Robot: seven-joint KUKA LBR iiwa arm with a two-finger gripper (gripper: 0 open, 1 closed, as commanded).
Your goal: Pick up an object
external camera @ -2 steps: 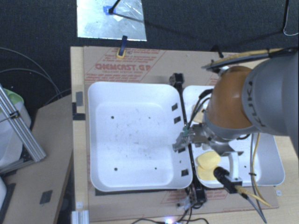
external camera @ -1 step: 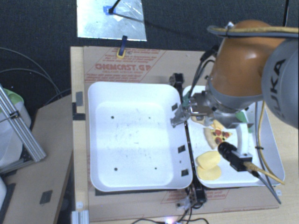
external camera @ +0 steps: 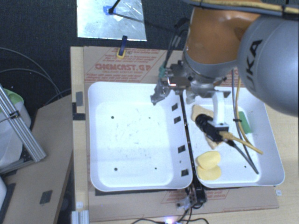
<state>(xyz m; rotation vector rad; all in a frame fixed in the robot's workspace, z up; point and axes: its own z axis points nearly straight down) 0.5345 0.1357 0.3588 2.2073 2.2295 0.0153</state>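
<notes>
White bins, two, side by side on a brown cardboard sheet (external camera: 126, 65) with red print, which lies on the surface.

Left bin (external camera: 100, 139) (view's left): the floor shows a few dark specks.

Right bin (external camera: 273, 164) holds the candidate objects:
- Two pale yellow lumps (external camera: 208, 160), touching each other, in the near corner beside the edge shared with the left bin.
- Tan flat piece (external camera: 201, 110), further back along that same shared edge, partly covered by arm hardware.
- Green piece (external camera: 244, 121), close to the bin's outer edge on the view's right, about halfway along it.

The yellow lumps and the green piece lie well apart.

Arm (external camera: 261, 55): grey with an orange band, entering from the view's right and covering the far outer corner of the right bin.

Gripper (external camera: 172, 91): hangs over the far end of the shared edge, partly above the far corner of the left bin. It is away from the yellow lumps and nearer the tan piece. Open or closed: cannot tell from this angle, and no contact with any object can be made out.

Beyond the cardboard's far edge there is a silvery sheet (external camera: 93, 17) with a small blue item (external camera: 108, 10) on it.
</notes>
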